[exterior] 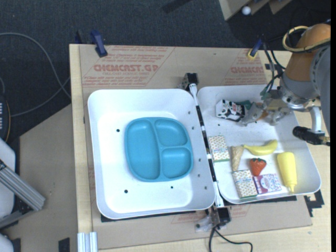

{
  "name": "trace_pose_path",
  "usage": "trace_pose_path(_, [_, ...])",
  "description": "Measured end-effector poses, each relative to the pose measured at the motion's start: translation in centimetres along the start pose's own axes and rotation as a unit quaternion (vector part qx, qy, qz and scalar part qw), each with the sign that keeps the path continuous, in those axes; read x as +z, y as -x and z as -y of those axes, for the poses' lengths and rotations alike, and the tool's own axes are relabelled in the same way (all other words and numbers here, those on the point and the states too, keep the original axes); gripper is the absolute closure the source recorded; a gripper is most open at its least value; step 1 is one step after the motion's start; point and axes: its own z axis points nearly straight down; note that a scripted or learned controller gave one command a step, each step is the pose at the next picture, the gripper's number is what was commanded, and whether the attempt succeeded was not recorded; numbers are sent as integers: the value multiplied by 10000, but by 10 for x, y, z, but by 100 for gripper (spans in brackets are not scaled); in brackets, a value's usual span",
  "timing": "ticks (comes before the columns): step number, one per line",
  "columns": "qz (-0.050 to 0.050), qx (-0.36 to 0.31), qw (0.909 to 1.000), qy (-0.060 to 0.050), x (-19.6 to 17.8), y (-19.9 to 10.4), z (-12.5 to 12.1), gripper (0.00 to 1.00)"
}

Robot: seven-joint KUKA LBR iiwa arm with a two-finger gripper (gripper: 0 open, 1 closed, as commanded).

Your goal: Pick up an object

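White plastic bins sit side by side on a bench topped w/ brown cardboard printed in red. Right bin (310, 185) holds all the pickable stuff. Gripper (262, 112) is low in that bin's upper part, near the far wall; I can't tell whether the jaws are released or clenched, too blurry.

Closest to it: a black-and-white cow toy (229, 109), just left of the gripper, long axis running roughly left-right. Can't make out contact btwn them.

Further down the bin:
- yellow banana (262, 148), long axis left-right, tilted up a bit at its right end
- yellow bottle (287, 170), long axis up-down in view, narrow end toward the near rim
- red strawberry (257, 166) btwn banana and the boxes
- tan wedge (237, 157), just left of the strawberry
- patterned snack packs (218, 148) by the left wall, another patterned pack (244, 183) and a pink-white box (269, 183) near the front rim

These are packed close, several touching.

Left bin (105, 193) carries a blue divided plate (157, 148), three compartments. Black clips join the bins at both ends of the seam. Blue clamps hold the cardboard's far edge. Dark carpet floor around, a cable looping at left.
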Motion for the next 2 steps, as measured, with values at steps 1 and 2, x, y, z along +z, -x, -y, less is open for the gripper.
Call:
trace_pose_path(1, [94,57,9990,425,1,-2,84,0])
trace_pose_path(2, [88,49,9990,429,-3,-46,29,0])
